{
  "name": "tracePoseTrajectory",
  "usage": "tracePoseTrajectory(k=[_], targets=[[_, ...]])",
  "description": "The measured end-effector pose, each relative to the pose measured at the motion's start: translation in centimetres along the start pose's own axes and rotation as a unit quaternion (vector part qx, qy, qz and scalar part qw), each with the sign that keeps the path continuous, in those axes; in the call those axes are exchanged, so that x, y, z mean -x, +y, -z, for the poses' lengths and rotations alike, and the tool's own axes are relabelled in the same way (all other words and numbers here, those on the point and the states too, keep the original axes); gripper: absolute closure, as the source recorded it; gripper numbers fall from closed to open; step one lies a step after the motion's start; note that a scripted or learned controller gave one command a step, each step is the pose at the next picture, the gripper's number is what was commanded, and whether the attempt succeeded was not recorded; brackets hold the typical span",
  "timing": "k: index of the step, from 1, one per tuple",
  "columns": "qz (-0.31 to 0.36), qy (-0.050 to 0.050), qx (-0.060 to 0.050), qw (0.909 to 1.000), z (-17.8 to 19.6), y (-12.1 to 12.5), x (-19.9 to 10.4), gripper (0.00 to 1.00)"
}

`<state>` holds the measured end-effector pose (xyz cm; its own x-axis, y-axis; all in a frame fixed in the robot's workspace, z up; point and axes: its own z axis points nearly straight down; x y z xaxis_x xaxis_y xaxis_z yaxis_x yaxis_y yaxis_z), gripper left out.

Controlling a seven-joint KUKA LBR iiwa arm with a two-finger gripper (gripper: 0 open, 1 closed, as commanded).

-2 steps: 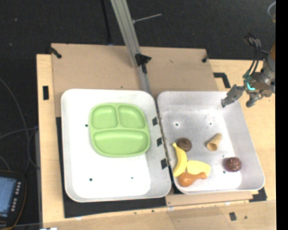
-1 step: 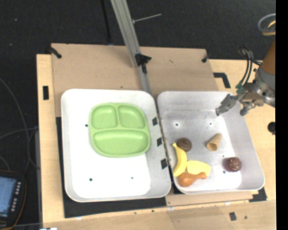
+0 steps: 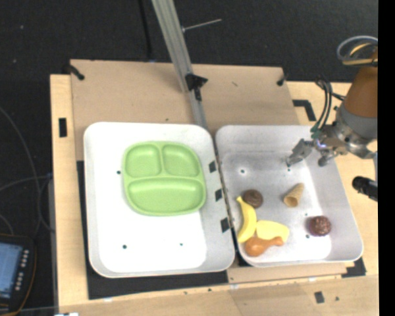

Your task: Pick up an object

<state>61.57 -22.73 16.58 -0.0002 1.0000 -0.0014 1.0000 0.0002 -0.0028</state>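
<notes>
Green moulded three-well tray (image 3: 164,178) | curved yellow banana (image 3: 247,220) | gripper (image 3: 311,153) spread wide, holding nothing

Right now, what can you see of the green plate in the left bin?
The green plate is a light green, rounded-rectangle tray that looks like matte plastic. Raised ridges split it into three compartments: two smaller ones along the far side and one wide one along the near side. Nothing lies in any of them. It rests flat on the floor of the left bin, in the bin's far half, turned slightly askew to the bin's edges. No other object touches it.
</notes>
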Motion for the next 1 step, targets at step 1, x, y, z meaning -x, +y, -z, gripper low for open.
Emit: tracePoseTrajectory(k=[1], targets=[[-0.001, 0.0, -0.001, 1.0, -6.3, -0.36, 0.0, 0.0]])
